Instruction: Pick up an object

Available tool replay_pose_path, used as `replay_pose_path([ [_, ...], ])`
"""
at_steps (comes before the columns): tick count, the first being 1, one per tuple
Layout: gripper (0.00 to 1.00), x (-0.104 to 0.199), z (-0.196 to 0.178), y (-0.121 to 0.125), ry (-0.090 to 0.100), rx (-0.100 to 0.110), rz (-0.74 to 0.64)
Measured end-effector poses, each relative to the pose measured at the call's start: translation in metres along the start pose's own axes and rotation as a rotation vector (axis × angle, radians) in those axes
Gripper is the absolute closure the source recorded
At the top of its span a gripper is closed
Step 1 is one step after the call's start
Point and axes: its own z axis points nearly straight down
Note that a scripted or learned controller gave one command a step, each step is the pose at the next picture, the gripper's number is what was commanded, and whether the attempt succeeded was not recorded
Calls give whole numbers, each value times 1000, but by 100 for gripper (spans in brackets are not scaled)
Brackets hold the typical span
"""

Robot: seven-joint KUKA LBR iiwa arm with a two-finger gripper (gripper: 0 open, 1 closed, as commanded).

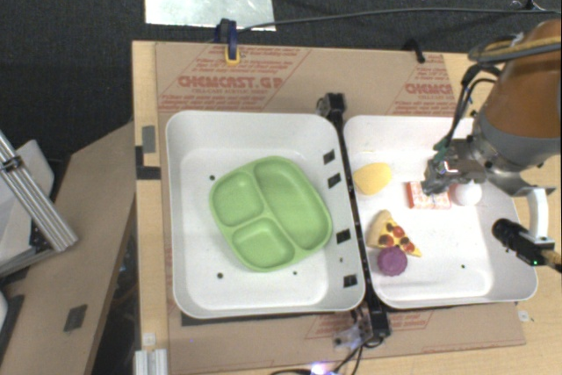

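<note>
Across the surface (290, 70), which is covered by a brown printed cardboard sheet, I see two shallow white bins side by side, and I take the right bin (474, 281) as my landmark for everything else. Touching its left wall along a dark clipped seam sits the left bin (189, 189), and well to the left of the right bin, inside that left bin, lies a green divided plate (269, 212) with three compartments, tilted a little in plan. Over the right bin's upper right corner hangs the arm (522, 101), its orange band above a grey wrist. Below the wrist, the gripper (436, 180) is down over the right bin's back half, directly at the left end of a small red-and-white packet (428, 196) that lies flat on the bin floor; I cannot tell how the fingers stand, since the dark gripper body blurs into them. Just right of the packet a small white rounded object (466, 193) rests on the right bin's floor. Near the right bin's left wall, toward the back, is a yellow lemon-like toy (372, 178). Toward the right bin's front left lies a toy pizza slice (391, 233), and touching it on the front side is a purple toy (392, 261).
</note>
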Motion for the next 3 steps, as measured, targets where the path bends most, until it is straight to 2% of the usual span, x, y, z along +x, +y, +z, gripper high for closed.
replay_pose_path([
  [2, 100, 109, 21, 18, 4, 6, -5],
  [3, 100, 168, 9, 23, 4, 4, -6],
])
